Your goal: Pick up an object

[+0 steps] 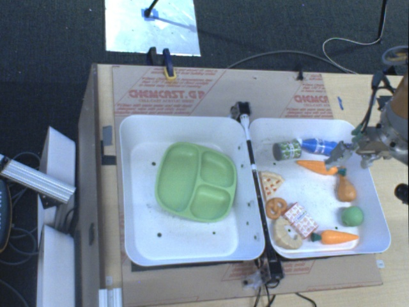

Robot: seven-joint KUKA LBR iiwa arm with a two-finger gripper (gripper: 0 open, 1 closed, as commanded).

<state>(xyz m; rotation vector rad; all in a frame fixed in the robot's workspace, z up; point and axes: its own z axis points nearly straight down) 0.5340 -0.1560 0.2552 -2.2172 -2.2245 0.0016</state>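
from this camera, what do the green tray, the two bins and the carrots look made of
Green tray: seemingly moulded plastic, matt pale green, with three pressed compartments and rounded edges.
Left bin and right bin: probably thin formed plastic, white with a slight sheen and rounded rims.
Carrots: likely toy plastic, uniform bright orange and smooth; soft rubber cannot be ruled out.

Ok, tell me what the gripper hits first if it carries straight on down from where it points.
Probably the upper orange toy carrot: the gripper hangs at its right tip, in the right white bin. Depth is unclear from this slanted view.
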